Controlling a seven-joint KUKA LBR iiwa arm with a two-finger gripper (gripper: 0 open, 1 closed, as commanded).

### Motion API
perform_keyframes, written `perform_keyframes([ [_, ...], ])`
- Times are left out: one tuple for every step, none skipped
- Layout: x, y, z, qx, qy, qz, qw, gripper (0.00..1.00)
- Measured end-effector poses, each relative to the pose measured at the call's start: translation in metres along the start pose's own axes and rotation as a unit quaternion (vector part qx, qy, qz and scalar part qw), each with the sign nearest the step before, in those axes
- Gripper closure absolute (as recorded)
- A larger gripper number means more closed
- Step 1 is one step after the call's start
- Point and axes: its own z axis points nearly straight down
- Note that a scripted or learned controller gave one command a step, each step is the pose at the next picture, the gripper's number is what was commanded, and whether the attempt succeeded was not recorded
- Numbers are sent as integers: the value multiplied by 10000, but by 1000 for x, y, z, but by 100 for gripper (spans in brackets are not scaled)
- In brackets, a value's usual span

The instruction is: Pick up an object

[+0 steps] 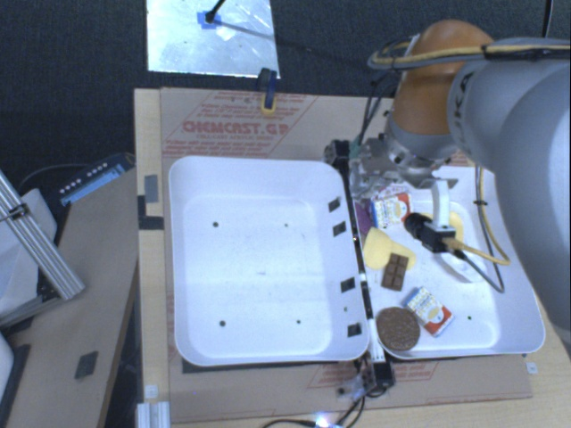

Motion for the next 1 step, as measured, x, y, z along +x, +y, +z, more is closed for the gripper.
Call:
perform_keyframes([
  [-22, 29, -102, -17, -36, 51, 10000, 100],
])
